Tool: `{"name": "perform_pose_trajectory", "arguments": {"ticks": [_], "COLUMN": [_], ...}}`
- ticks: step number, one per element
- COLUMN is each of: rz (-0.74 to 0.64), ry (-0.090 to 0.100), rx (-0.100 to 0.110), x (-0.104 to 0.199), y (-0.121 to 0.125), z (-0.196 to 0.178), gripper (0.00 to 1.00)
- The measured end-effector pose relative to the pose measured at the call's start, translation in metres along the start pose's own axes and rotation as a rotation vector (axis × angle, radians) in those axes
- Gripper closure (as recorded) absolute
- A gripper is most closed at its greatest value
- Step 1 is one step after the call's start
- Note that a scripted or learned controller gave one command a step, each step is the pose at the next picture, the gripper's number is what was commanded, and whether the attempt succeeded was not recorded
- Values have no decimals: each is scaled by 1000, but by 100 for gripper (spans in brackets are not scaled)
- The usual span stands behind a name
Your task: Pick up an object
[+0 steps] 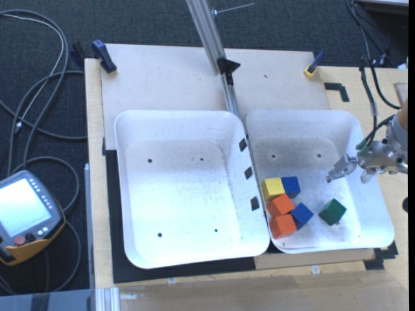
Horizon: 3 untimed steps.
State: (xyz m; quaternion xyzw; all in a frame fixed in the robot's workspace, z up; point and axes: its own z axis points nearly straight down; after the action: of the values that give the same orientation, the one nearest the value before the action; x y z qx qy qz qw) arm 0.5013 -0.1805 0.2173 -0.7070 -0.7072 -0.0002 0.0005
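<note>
Six small blocks in the right bin; they look rigid and light. Green block sits apart: grip its flat sides. Gripper fingers spread, empty.

No legible text, label, brand, number or sign on anything here.

Blocks crowding right bin's near-left corner
</note>
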Motion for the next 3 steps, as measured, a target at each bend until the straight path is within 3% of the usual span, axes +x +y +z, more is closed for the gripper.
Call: {"name": "perform_pose_trajectory", "arguments": {"ticks": [1, 3], "rz": [0, 1], "ry": [0, 2], "rx": [0, 2], "x": [-37, -23], "y": [-7, -17], "z": [118, 118], "gripper": [0, 0]}}
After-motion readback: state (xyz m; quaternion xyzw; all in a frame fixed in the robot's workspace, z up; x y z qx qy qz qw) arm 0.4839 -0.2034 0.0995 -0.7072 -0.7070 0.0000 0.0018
